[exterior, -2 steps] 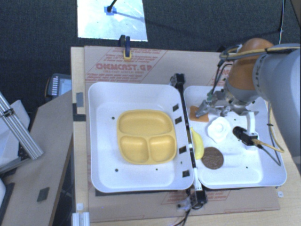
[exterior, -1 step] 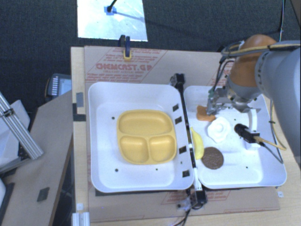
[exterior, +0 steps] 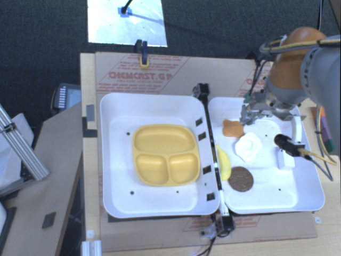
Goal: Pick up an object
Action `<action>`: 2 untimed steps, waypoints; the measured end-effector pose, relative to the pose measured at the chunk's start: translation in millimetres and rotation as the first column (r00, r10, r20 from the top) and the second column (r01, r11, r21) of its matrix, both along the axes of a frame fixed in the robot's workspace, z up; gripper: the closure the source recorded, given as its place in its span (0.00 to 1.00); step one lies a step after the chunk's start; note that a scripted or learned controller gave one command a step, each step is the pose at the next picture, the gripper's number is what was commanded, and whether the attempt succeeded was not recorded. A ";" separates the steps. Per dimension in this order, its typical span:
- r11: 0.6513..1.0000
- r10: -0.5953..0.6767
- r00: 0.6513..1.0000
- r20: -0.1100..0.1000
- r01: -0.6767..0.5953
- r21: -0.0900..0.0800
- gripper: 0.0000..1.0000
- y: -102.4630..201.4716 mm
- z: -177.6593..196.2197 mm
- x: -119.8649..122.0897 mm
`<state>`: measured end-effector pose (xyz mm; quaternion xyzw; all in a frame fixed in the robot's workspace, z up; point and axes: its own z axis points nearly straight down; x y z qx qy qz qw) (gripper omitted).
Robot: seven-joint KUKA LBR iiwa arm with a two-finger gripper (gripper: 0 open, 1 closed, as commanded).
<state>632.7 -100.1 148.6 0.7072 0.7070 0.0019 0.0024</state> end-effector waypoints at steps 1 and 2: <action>1.000 0.005 1.000 0.002 -0.005 0.000 1.00 2.2 65.2 3.0; 1.000 0.005 1.000 0.000 -0.005 -0.001 1.00 -0.5 111.2 10.3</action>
